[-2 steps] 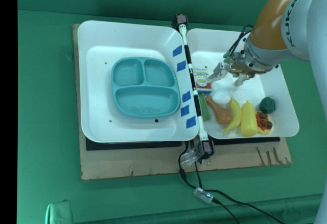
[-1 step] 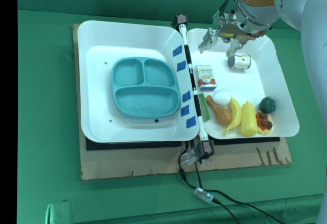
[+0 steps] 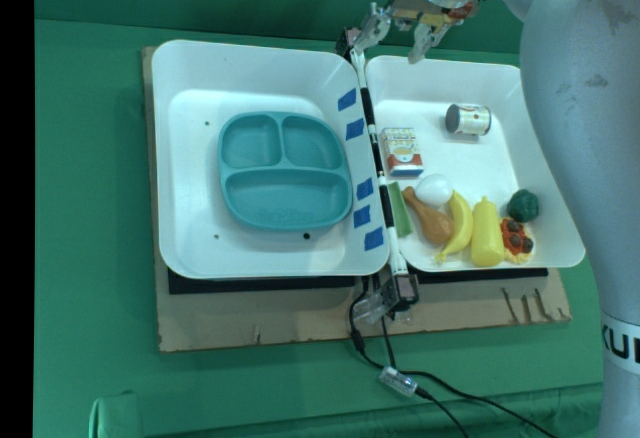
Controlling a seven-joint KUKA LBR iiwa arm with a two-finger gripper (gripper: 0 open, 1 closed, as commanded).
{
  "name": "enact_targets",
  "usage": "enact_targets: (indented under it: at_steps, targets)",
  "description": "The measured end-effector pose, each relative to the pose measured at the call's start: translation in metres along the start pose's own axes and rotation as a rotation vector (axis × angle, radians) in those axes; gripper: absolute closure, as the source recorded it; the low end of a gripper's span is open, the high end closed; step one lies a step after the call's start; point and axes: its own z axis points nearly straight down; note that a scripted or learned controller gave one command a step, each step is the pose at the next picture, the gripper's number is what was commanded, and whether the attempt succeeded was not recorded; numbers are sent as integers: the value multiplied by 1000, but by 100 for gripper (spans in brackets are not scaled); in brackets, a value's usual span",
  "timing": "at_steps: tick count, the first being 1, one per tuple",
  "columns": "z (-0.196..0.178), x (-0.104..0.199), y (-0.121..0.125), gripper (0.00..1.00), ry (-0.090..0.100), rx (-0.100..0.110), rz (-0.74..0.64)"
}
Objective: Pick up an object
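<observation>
Pincer (image 3: 395,38) open, arm (image 3: 575,106) hiding bin corner

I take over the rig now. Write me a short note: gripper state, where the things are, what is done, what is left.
Gripper: open, holding nothing, above the far edge of the right bin.
Right bin holds: can, small carton, egg, drumstick, banana, yellow bottle, pizza slice, green lump.
Left bin: teal divided plate.
Done: nothing picked.
Left: descend, grasp one object, lift.
</observation>
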Motion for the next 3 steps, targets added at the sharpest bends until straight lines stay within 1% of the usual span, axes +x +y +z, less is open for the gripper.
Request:
enact_targets:
  at_steps: [1,2,3]
  targets:
    - [0,-47,-25,0,0,5,4]
    - [0,-18,-11,0,0,-2,1]
    - [1,-68,-68,0,0,5,5]
